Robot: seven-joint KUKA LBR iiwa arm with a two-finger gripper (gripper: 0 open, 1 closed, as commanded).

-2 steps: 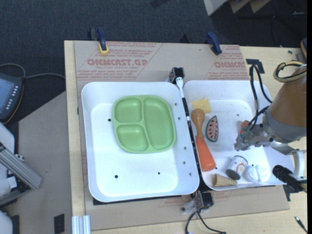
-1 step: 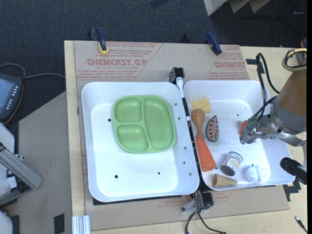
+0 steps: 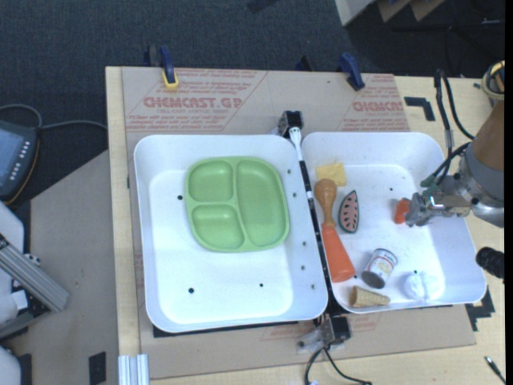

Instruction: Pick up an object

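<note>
My gripper (image 3: 418, 208) hangs over the right side of the right bin (image 3: 449, 160), reaching in from the right. A small red-orange object (image 3: 401, 210) lies right against its tip, on the left side; whether it is gripped is hidden. Further left in the same bin lie a watermelon slice (image 3: 349, 212), a brown wooden pestle (image 3: 325, 197), a yellow cheese wedge (image 3: 331, 172) and an orange carrot (image 3: 337, 257). Near the bin's front sit a small can (image 3: 380, 266), an ice-cream cone (image 3: 368, 297) and a white lump (image 3: 417, 284).
The left bin (image 3: 160, 247) holds a green divided plate (image 3: 237, 203) in its upper middle. A black ridge (image 3: 309, 207) runs where the two bins meet. Cables (image 3: 449, 111) trail along the bench at the far right, beside the arm.
</note>
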